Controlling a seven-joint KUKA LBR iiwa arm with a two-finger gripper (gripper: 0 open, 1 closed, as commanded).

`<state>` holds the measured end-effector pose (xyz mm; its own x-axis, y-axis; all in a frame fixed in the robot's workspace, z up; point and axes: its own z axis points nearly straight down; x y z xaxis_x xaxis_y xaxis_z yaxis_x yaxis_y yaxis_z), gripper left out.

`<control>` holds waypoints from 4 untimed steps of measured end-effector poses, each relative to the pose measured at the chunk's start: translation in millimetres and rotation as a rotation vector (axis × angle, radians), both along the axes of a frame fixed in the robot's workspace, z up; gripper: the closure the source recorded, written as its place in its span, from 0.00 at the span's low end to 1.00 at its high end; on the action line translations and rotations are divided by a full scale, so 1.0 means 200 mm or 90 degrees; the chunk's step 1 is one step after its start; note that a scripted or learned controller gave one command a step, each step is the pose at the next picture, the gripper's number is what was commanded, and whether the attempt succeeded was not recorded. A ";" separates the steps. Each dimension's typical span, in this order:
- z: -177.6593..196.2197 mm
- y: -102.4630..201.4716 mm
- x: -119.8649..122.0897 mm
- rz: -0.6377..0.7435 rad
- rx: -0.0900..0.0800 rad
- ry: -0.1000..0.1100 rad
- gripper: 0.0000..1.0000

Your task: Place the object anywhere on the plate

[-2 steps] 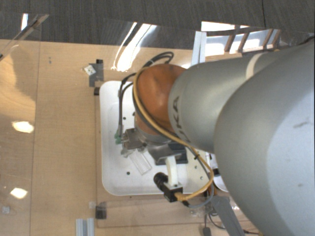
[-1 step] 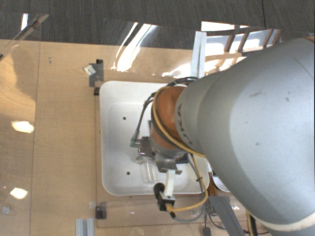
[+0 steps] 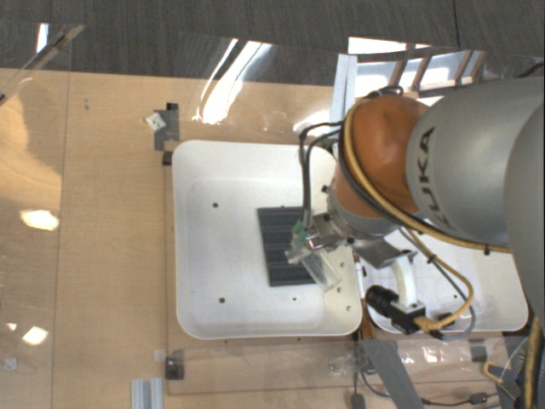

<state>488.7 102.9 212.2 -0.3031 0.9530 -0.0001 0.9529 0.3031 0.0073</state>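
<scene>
While the grey arm [image 3: 477, 169] with its orange band [image 3: 383, 143] reaches in from the right, it hangs over the seam between the two white bins and covers most of the right bin [image 3: 502, 313]. The left bin [image 3: 213, 313] lies open to view, its rim running close to the front edge of the wooden bench [image 3: 85, 228].

Item 1: a dark ribbed plate [image 3: 277, 241], rectangular and slightly skewed, lies flat on the floor of the left bin, right of centre and nearer the bin's right wall than its left.

Item 2: the gripper [image 3: 311, 258] stands over the right edge of that plate, toward the plate's front right corner. Its translucent tip overlaps the plate's edge in the view. Whether the tool is released or clenched cannot be determined. No object is discernible at the tip, and the object to be placed cannot be picked out anywhere in the view.

Item 3: black and yellow cables [image 3: 400, 305] loop from the wrist over the inner front corner of the right bin.

Item 4: a small black bracket [image 3: 166, 126] sits at the left bin's rear left corner, another [image 3: 174, 366] at its front left corner.
</scene>
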 end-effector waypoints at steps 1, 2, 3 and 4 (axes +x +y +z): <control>0.16 0.38 0.06 0.226 -0.001 0.001 1.00; 0.64 0.40 0.37 0.053 -0.001 0.001 1.00; 0.69 0.50 0.30 -0.373 0.000 0.003 1.00; 0.72 0.66 0.68 -0.586 0.001 0.004 1.00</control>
<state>624.3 235.5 356.2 0.5747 0.8183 -0.0003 0.8183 -0.5747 0.0007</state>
